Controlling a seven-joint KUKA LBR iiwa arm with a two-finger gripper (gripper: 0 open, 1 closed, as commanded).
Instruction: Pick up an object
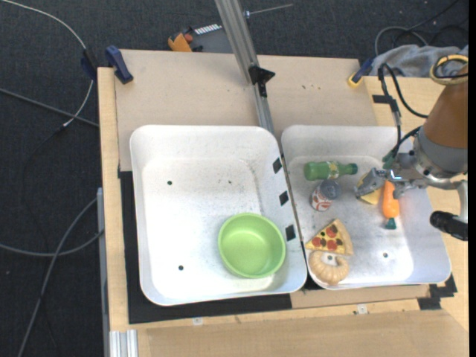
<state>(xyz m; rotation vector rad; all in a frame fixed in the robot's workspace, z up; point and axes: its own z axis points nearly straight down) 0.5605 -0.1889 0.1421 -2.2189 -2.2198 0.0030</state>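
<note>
The right bin [416, 266] holds several toys. A green bottle [328, 170] lies on its side near the far wall. A small grey and red round toy [323, 196] sits just below it. A pizza slice [331, 238] and a tan donut [329, 267] rest near the front left corner. An orange carrot [389, 202] lies right under my gripper [385, 178], its top end at the gripper's tip. A yellow and grey piece [367, 187] sits just to the gripper's left. The arm's body hides how the gripper meets the carrot.
The left bin [186, 162] holds a green bowl [251, 245] near its front right corner. A metal pole [239, 36] slants down to the gap between the bins. Cables and cloth [416, 54] lie at the back right. Blue clamps [119, 64] sit at the bench corners.
</note>
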